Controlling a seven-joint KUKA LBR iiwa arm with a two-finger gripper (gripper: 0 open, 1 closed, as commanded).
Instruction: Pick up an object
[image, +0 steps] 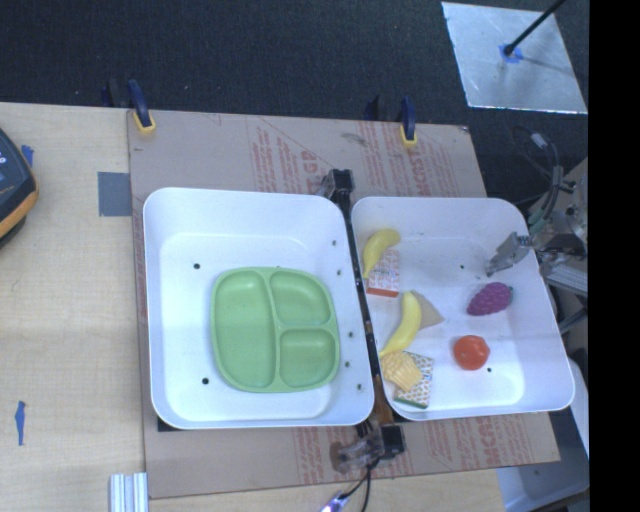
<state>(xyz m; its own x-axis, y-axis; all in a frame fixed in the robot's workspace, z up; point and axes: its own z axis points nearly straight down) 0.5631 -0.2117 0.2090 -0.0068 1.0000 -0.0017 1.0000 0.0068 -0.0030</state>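
The right bin (520, 395) holds several small items. A purple bunch of grapes (489, 298) lies near its right wall, with a red tomato (470, 351) just below it. One yellow banana (378, 247) lies at the bin's upper left over a red and white packet (385, 275), and a second banana (404, 322) lies below it beside a pale wedge (430, 313). A packet of yellow crackers (408, 375) sits at the lower left. My gripper (508, 254) reaches in from the right edge, just above and right of the grapes, with nothing seen in it.
The left bin (165, 300) carries a green divided plate (273, 328). Clamps (407, 118) hold the cardboard sheet at the back. A black and orange device (12, 185) lies at the far left of the bench.
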